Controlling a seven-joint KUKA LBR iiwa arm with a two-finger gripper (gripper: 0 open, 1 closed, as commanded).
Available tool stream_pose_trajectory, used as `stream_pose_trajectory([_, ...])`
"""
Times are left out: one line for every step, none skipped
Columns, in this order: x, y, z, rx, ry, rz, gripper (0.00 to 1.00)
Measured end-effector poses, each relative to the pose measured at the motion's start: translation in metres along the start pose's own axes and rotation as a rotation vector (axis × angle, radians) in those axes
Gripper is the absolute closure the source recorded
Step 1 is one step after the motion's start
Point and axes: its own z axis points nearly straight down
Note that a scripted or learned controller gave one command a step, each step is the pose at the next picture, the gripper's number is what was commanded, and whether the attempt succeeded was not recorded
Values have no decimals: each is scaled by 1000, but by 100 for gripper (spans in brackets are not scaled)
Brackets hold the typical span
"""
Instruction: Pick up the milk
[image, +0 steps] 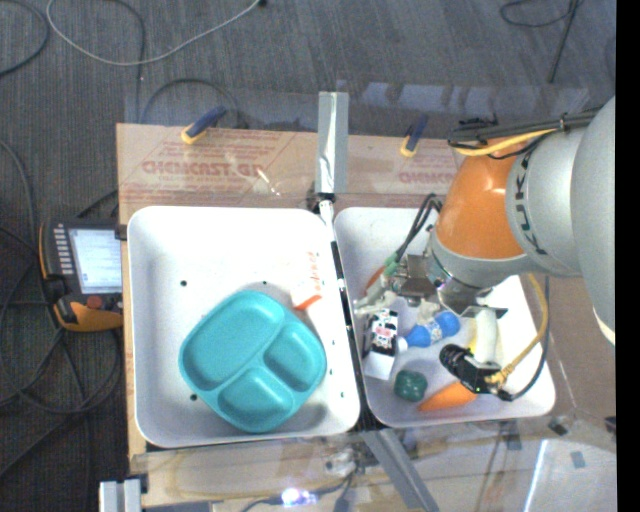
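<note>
Camera view: the small black-and-white milk carton lies in the right white bin, beside the end effector, whose state cannot be determined. A teal divided plate occupies the left white bin.

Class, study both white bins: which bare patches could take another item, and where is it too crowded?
Free: the left bin floor behind and left of the teal tray. Crowded: the right bin, where the arm overhangs the milk carton, green ball and carrot.
</note>
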Motion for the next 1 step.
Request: stream_pose_trajectory([0,0,-8,3,1,0,100])
